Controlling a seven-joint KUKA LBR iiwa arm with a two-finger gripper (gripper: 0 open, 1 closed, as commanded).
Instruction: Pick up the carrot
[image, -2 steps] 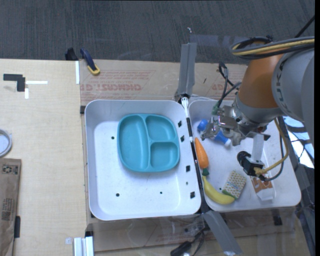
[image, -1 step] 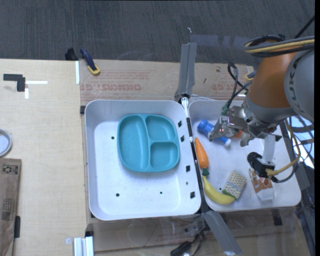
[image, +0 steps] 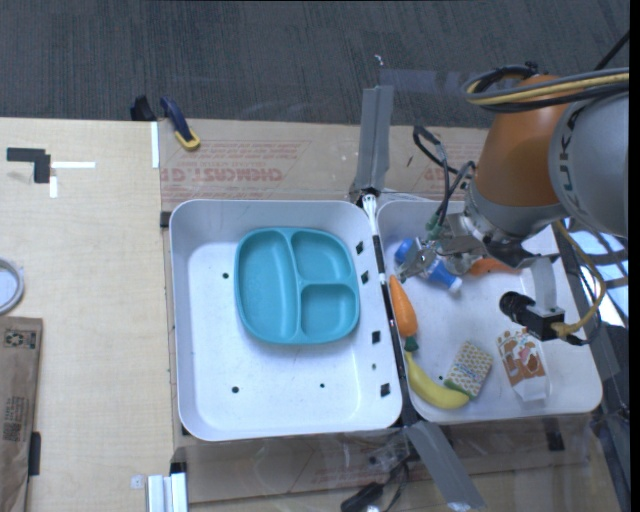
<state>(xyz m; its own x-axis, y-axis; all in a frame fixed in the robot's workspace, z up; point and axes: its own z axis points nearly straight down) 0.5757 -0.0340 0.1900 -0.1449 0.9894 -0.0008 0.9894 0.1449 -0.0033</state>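
Observation:
The carrot (image: 402, 306) is orange with a green tip and lies lengthwise along the left wall of the right bin (image: 570, 395). My gripper (image: 432, 258) hangs over the back left part of that bin, just above and to the right of the carrot's top end. It is apart from the carrot. A blue and white object (image: 432, 271) lies directly under the gripper and is partly hidden by it.
A banana (image: 432, 388) lies just below the carrot, next to a small speckled box (image: 469, 368) and a juice carton (image: 523, 362). Something orange (image: 490, 267) peeks out behind the wrist. The left bin (image: 200, 330) holds a teal divided plate (image: 297, 285).

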